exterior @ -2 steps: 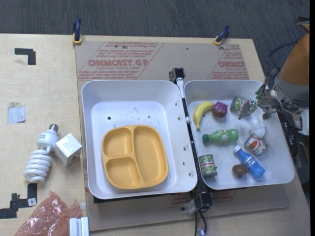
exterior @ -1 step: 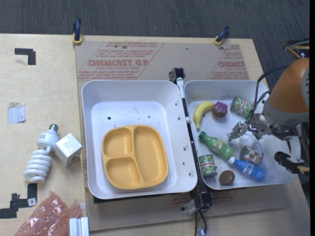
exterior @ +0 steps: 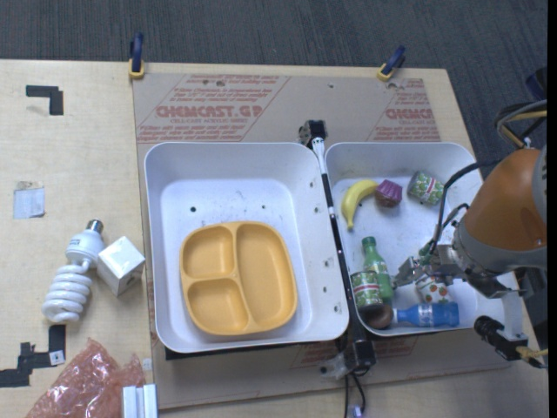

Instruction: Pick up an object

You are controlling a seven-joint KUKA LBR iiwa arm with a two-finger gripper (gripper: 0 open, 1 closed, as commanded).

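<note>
Where bins (exterior: 165, 233) sit, brown board (exterior: 218, 103), dark carpet (exterior: 261, 11).

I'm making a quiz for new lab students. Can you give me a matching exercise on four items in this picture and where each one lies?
Things:
1. yellow plastic banana
2. yellow three-compartment plastic tray
3. white spiral light bulb
4. blue-labelled clear plastic bottle

Places:
A. on the bench, left of both bins
B. left bin
C. right bin, far end
D. right bin, near end, lying on its side

Pairs: 1-C, 2-B, 3-A, 4-D

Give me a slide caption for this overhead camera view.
Gripper low in right bin beside green bottle; yellow tray in left bin.
</note>
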